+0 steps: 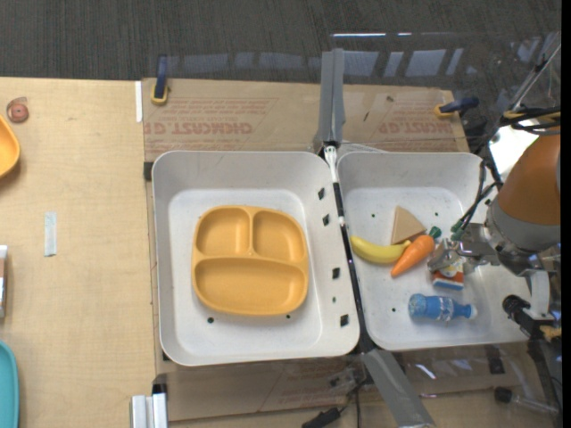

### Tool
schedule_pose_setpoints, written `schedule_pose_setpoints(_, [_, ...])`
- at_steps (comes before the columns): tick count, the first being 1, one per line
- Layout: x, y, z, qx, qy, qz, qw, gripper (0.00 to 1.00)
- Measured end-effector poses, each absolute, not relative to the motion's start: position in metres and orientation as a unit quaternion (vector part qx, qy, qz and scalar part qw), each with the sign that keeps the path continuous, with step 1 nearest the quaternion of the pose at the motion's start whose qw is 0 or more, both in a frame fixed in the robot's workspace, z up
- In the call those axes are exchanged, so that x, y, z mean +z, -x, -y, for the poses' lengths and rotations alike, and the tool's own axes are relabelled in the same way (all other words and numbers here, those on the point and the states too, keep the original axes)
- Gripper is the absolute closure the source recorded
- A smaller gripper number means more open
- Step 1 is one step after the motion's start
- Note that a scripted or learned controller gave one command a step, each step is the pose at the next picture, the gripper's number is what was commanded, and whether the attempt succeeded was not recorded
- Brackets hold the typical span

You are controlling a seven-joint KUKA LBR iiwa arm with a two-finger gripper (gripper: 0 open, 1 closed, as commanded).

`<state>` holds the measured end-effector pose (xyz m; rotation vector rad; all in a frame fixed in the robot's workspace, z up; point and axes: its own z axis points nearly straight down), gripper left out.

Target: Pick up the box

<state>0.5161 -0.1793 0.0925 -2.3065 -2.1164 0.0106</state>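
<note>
The tool (446,259) sat low in the right bin (375,172), directly over the box (449,279) (red and white, largely covered). Its grip could not be determined. A carrot (411,255) lay just beside it, and a blue bottle (439,308) nearer the front.

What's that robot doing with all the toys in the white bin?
The robot arm reaches into the right bin, and its hand sits low over a small box. Close by lie a carrot, a banana and a blue bottle. The left bin holds a yellow plate.
</note>
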Motion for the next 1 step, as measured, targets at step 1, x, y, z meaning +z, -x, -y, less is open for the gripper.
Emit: schedule_pose_setpoints(1, [0.1697, -0.5447, 0.1436, 0.0027, 0.754, 0.657, 0.002, 1.0])
